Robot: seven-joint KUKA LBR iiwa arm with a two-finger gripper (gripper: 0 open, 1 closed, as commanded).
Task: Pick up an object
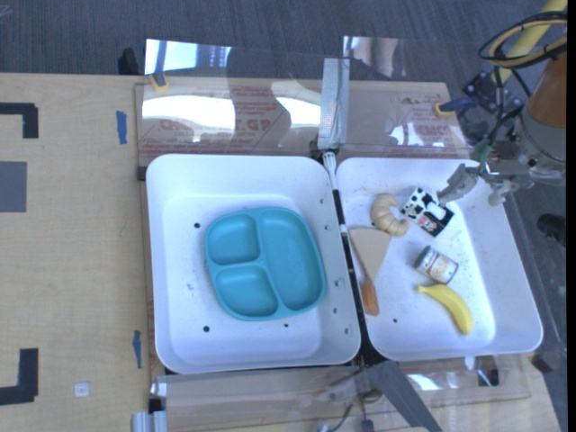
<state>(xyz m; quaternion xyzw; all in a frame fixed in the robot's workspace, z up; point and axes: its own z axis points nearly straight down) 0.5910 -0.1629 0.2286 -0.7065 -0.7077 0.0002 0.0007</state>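
The right bin (513, 268) holds several objects. A tan croissant-shaped piece (388, 213) lies beside a black-and-white toy (423, 210). Below them are a small tin (437, 264) on its side and a yellow banana (449, 306). A beige wedge with an orange handle (367, 259) rests along the bin's left wall. My gripper (473, 189) hangs over the bin's upper right part, open, with nothing between its fingers. Its left fingertip (450, 189) is just up and right of the black-and-white toy.
The left bin (171, 241) contains a teal divided plate (264, 263). A clear panel (270, 106) stands behind both bins. Cables and the arm's body (531, 106) crowd the upper right. A metal divider (335, 106) rises between the bins at the back.
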